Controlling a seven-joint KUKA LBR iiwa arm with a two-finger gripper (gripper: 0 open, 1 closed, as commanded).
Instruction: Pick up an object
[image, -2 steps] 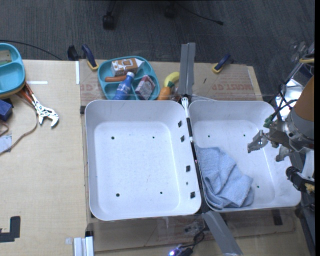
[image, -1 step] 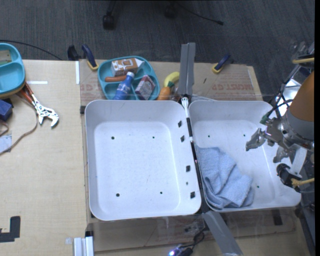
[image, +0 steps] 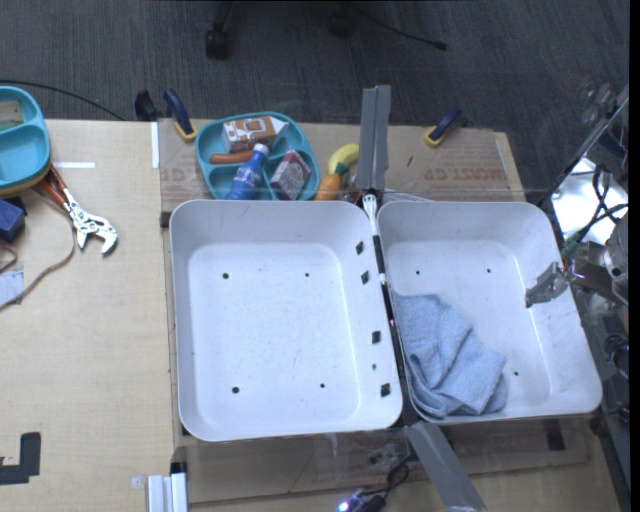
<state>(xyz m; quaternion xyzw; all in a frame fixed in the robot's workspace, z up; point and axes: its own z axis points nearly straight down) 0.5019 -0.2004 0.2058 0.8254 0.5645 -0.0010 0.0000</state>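
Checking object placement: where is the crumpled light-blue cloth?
The crumpled light-blue cloth lies in the right white bin, against its left wall near the front corner.

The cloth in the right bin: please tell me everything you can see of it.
The cloth is a light blue-grey towel of soft, terry-like fabric. It lies crumpled and folded over itself, not spread flat. It rests on the floor of the right bin, in the lower left part, with its left edge against the wall next to the left bin. The end effector is apart from it.

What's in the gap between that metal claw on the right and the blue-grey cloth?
In the camera view, bare white floor of the right bin lies between the gripper and the cloth.
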